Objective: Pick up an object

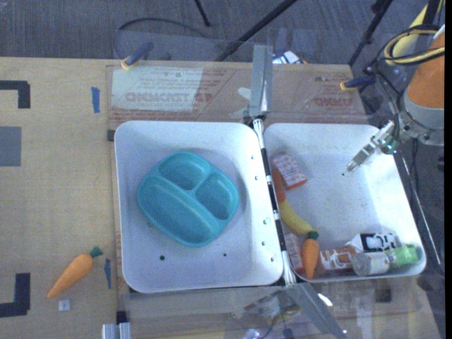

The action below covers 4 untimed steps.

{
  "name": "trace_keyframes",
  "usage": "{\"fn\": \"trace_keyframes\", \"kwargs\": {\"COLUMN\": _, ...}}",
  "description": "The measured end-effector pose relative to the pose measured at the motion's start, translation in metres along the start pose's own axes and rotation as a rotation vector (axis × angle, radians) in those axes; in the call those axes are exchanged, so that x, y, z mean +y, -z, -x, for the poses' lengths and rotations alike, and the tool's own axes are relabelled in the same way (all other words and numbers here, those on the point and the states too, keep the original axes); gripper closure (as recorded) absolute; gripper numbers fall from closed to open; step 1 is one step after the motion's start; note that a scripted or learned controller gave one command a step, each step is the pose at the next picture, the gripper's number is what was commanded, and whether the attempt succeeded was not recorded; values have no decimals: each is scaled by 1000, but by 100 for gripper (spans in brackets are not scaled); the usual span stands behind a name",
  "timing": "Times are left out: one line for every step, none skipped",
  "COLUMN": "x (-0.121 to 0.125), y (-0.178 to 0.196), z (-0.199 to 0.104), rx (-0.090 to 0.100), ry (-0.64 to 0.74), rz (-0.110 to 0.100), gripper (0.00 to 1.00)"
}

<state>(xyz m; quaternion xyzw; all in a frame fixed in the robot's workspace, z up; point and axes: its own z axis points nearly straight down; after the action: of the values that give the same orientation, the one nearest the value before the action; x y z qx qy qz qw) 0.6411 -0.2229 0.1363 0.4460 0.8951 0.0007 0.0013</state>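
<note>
Arm: grey, with an orange band (429, 83), entering from the right above the right bin's far right corner.
Gripper (361, 155): slim and pointed, slanting down-left over the right white bin (395, 189); whether it is wide or narrow, I cannot tell. Nothing visible in it.
Left white bin (134, 147): holds a blue three-compartment plastic plate (188, 198).
Right bin, left wall: small red-and-white carton (289, 171), then a yellow toy banana (295, 219), then an orange toy carrot (310, 255).
Right bin, near edge: orange-and-white packet (337, 258), black-and-white carton (378, 241), clear bottle with green cap (385, 259), crowded together.
Bench, left of bins: second orange toy carrot (71, 272) lying on the wood.
</note>
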Motion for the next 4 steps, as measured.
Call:
{"fn": "trace_keyframes", "kwargs": {"x": 18, "y": 57, "z": 15, "rx": -4, "ry": -35, "rz": 2, "gripper": 0}}
{"fn": "trace_keyframes", "kwargs": {"x": -5, "y": -22, "z": -3, "rx": 1, "ry": -217, "rz": 1, "gripper": 0}}
{"fn": "trace_keyframes", "kwargs": {"x": 14, "y": -14, "z": -62, "rx": 2, "ry": -460, "rz": -2, "gripper": 0}}
{"fn": "trace_keyframes", "kwargs": {"x": -61, "y": 45, "z": -44, "rx": -1, "ry": -560, "rz": -1, "gripper": 0}}
